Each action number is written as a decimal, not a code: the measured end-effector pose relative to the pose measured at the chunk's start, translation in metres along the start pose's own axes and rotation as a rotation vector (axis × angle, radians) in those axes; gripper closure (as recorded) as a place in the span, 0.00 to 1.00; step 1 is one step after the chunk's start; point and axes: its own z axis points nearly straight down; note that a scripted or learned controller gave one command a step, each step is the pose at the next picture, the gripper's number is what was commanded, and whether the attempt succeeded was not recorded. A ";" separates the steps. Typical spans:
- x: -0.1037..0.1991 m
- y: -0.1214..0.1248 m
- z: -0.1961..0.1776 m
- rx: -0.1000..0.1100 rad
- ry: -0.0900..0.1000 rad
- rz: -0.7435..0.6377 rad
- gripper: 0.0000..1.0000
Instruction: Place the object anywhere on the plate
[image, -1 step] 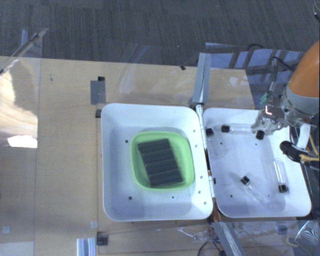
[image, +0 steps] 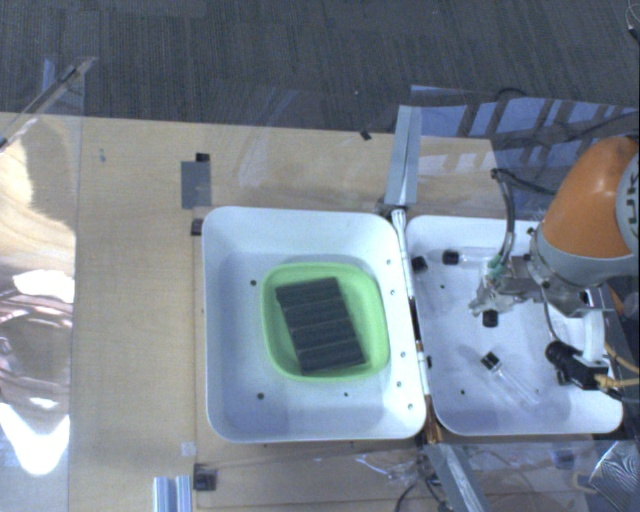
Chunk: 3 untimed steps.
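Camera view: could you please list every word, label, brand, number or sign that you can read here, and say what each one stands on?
No readable text anywhere in this view.
The dark grey ridged object on the green plate bears only ribs, no lettering.
The left white bin and the right white bin are unmarked.
The arm's orange band shows no legible print.

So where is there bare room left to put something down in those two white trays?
Left bin: the white floor around the green plate, widest on its left and front sides; a dark ridged block covers the plate's middle. Right bin: the near-left floor is bare; the arm crowds its right side.
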 end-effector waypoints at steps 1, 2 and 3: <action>0.070 -0.042 -0.026 -0.001 0.001 -0.011 1.00; 0.174 -0.012 -0.043 -0.003 0.001 -0.059 1.00; 0.173 -0.012 -0.043 -0.003 0.001 -0.058 0.00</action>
